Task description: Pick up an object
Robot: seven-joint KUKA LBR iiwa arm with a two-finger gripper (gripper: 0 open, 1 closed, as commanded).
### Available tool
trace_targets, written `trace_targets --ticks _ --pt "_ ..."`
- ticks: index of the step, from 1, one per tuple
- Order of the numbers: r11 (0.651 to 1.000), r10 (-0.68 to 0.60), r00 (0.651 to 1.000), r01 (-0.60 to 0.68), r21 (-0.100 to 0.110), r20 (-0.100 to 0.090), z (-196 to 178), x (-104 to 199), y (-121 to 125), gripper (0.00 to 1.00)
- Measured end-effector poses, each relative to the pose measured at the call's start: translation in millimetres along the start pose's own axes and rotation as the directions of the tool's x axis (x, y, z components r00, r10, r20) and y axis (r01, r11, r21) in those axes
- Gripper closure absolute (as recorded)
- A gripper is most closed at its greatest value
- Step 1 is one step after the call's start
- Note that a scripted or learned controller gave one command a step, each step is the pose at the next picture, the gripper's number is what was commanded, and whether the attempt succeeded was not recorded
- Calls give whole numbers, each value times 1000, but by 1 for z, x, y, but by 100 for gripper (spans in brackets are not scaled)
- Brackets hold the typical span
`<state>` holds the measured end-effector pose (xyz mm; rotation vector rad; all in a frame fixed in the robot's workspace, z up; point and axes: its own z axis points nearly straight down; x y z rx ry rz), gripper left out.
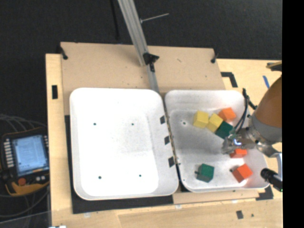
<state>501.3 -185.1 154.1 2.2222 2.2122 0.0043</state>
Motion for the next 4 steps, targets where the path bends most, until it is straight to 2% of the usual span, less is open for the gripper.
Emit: trace_targets --ticks 1,2,4 --pt "1000 -8 1000 8 -1 0 -44 3 4 100" --pt "1000 -9 1000 9 -4 1 -109 3 4 100" --pt "1000 -11 1000 11 7 -3 -95 97 43 100"
